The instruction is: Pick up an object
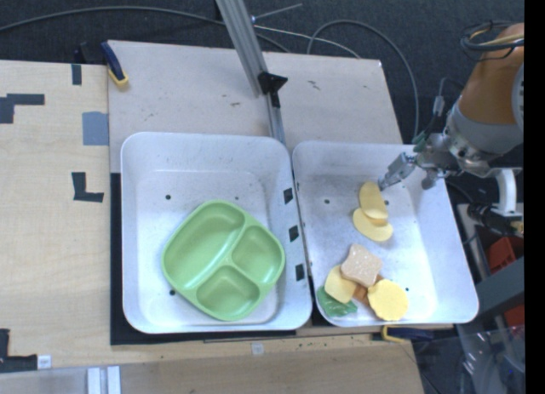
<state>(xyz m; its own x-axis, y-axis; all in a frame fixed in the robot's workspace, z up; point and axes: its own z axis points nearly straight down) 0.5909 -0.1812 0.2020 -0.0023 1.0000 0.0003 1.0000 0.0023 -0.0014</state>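
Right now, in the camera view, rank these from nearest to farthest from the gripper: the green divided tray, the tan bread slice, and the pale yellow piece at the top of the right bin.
From the gripper, over the right bin's upper part:
1. Pale yellow piece, just below-left of the gripper.
2. Tan bread slice, lower in the same bin.
3. Green divided tray, in the left bin.

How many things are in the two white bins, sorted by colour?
Green: 2, the divided plate in the left bin and a small leafy piece in the right bin.
Yellow: 4 pieces in the right bin.
Tan: 1 bread-like piece.
Total: 7
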